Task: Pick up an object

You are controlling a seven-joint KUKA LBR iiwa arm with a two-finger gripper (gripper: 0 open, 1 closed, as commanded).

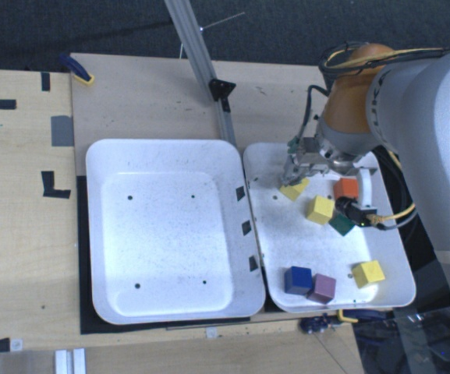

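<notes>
while the gripper (297,174) hung low in the right bin (271,248), its tips sat right at a yellow block (293,190) near the bin's upper left (touching it or just above, hard to say). whether the fingers were spread or closed could not be told, nor whether they had the block. a miss looked likely: the block lay tilted and close to the bin wall, so a closing finger could nudge it aside. the wrist hid part of an orange block (346,187). another yellow block (320,209) and a green block (341,224) lay just beside.
</notes>
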